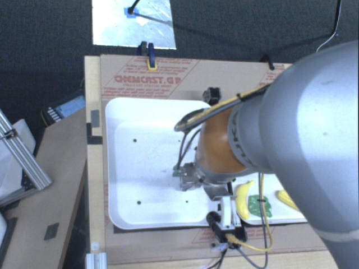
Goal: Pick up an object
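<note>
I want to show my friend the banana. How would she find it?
Find the big grey arm coming from the right, then look under its orange band into the right-hand white bin. The banana is the long curved yellow thing, lying against a flat green object.

1. Your surface (pixel 146 78) is brown board with red lettering.
2. Dark carpet floor (pixel 45 32) surrounds it.
3. A shiny sheet (pixel 133 17) lies beyond the board.
4. Aluminium rails (pixel 22 156) cross at your left.

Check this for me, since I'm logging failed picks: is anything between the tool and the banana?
The arm's own wrist covers the tool, so its path cannot be judged. The banana lies in the right bin, beside a green object.
</note>
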Motion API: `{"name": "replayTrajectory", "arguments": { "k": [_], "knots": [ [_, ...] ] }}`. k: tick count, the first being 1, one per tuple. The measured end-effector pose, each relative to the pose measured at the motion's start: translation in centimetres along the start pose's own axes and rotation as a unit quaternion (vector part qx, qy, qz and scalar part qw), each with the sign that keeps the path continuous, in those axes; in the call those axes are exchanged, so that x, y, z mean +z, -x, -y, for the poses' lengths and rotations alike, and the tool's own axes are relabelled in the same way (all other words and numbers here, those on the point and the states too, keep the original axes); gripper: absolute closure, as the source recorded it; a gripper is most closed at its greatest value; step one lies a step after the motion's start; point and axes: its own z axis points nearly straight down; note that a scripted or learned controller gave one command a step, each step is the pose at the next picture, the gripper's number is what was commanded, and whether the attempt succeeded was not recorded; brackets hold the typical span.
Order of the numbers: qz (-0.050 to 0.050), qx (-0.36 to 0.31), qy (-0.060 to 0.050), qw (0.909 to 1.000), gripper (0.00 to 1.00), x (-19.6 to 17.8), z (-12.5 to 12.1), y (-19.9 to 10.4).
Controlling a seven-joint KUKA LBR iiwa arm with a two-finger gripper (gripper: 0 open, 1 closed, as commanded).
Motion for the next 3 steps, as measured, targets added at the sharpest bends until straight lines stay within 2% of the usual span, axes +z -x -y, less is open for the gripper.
{"name": "replayTrajectory", "arguments": {
  "k": [1,2,3],
  "knots": [
    [-0.001,-0.002,-0.001,1.0000,1.00,-1.4,0.0,-0.2],
    [0.000,-0.004,-0.001,1.0000,1.00,-0.3,0.8,-2.1],
    [-0.001,-0.001,0.004,1.0000,1.00,-11.0,0.4,0.6]
  ]
}}
